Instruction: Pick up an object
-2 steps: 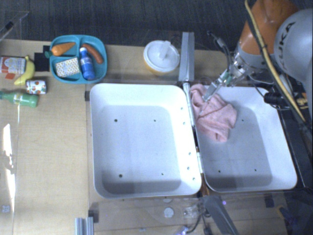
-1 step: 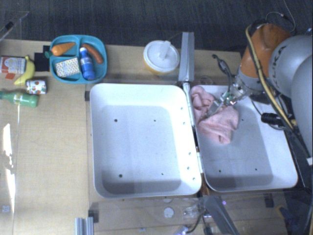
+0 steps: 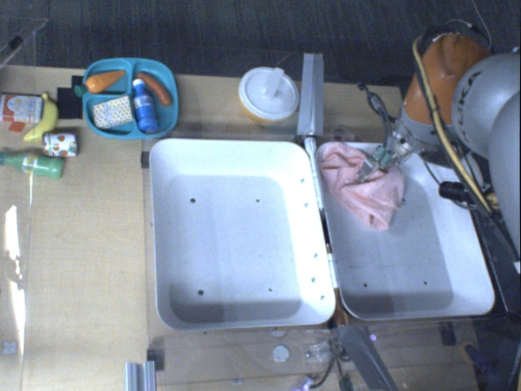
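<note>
the tool (image 3: 383,160) sat low at the upper right edge of a crumpled pink cloth (image 3: 364,187), its tips down in the folds; whether it was wide, narrow or pinching the fabric could not be told from this angle. above it the grey arm (image 3: 488,108) with its orange band (image 3: 446,70) came in from the right, with yellow and black cables looping around the wrist.

the pink cloth lay bunched in the far left part of the right bin (image 3: 423,292), close against the wall shared with the left bin (image 3: 236,243). the two white bins stood side by side on the pale wooden bench (image 3: 73,275), touching along a metal divider strip.

beyond the bins, near the far edge of the bench, a white lidded cup (image 3: 269,94) stood just left of an upright metal post. further left rested a blue divided tray (image 3: 130,98) holding an orange carrot-shaped piece, a blue bottle, a sausage-like piece and a pale square item. at the far left edge lay a banana (image 3: 45,117), a small carton (image 3: 20,108), a small can (image 3: 60,144) on its side and a green bottle (image 3: 34,164) lying flat.
</note>
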You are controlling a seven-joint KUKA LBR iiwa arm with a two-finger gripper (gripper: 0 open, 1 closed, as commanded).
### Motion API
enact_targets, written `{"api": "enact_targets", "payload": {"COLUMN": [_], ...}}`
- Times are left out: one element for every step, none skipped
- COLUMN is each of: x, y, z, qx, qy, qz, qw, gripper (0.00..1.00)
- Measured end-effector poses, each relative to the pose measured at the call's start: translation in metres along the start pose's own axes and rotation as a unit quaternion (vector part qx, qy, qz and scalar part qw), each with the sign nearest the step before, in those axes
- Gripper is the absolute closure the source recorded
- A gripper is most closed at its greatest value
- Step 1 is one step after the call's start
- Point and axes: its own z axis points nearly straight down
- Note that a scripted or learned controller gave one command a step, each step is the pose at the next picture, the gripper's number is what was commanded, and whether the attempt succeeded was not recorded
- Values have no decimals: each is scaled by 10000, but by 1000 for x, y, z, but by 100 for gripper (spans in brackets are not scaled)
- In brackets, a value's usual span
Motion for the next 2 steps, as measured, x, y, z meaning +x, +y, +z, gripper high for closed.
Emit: {"api": "enact_targets", "payload": {"x": [-37,-2], "y": [-28,-19], "z": [-38,-95], "qx": [11,5], "qy": [43,45], "qz": [-1146,-1079], "qw": [9934,9942], "gripper": [100,100]}}
